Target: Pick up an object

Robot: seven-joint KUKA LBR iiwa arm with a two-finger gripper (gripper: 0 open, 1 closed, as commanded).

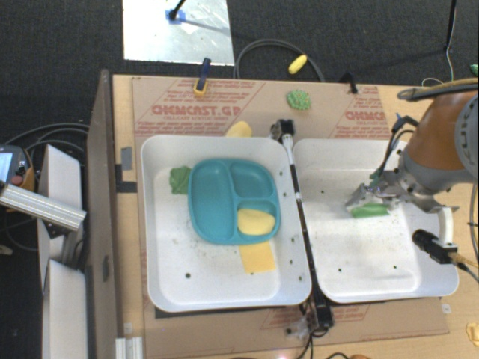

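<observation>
your hand (372,197) sits low in the right bin (352,275), right of frame centre, directly over a green object (370,211). the object lies just below the fingertips in frame, long axis running left-right, touching or nearly so. you cannot tell the hand's opening, nor whether it is grasping anything. left bin (161,275) carries a teal tray (217,208).

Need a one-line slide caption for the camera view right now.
Grey arm's gripper low over a slim green object in the right white bin; teal divided plate in the left bin.
</observation>
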